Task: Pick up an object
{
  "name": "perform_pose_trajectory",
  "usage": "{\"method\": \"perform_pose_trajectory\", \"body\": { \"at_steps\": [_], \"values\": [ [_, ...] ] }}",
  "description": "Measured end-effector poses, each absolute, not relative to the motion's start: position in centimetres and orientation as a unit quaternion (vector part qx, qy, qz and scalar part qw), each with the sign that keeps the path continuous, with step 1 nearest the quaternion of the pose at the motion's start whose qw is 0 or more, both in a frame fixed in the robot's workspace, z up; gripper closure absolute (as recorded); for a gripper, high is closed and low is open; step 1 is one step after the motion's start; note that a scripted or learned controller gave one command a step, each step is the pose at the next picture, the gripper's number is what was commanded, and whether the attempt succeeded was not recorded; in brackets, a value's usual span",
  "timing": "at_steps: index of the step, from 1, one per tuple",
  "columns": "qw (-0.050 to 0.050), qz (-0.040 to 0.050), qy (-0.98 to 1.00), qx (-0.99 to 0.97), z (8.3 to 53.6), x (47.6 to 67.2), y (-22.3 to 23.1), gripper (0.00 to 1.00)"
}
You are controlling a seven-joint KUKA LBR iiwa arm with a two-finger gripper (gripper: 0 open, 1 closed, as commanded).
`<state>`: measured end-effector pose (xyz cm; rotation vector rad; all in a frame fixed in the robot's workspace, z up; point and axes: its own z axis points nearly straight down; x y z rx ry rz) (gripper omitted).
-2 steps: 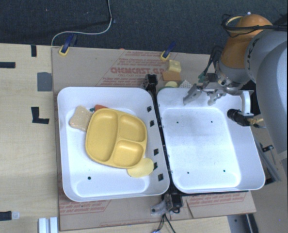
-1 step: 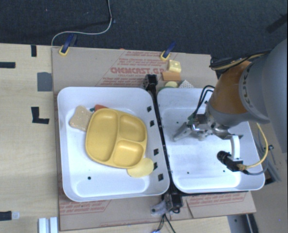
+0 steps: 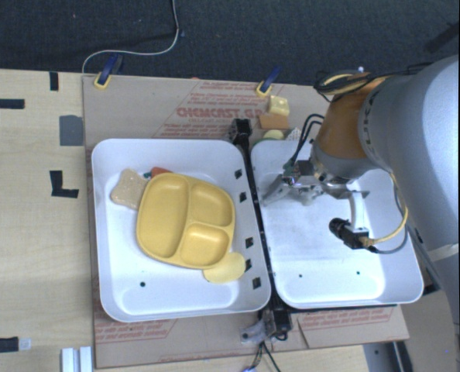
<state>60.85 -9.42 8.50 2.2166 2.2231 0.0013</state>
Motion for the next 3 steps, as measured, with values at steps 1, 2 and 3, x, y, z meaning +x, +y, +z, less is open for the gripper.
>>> {"method": "perform_pose_trajectory", "body": {
  "at_steps": [1, 2, 3],
  "values": [
    [0.003, 0.0021, 0.708, 0.706, 13.4, 66.6, -9.9, 0.0],
    [0.0, -0.0015, 0.707, 0.707, 8.2, 63.3, -9.5, 0.0],
    [-0.002, -0.0037, 0.709, 0.706, 8.4, 66.8, -9.6, 0.0]
  ]
}}
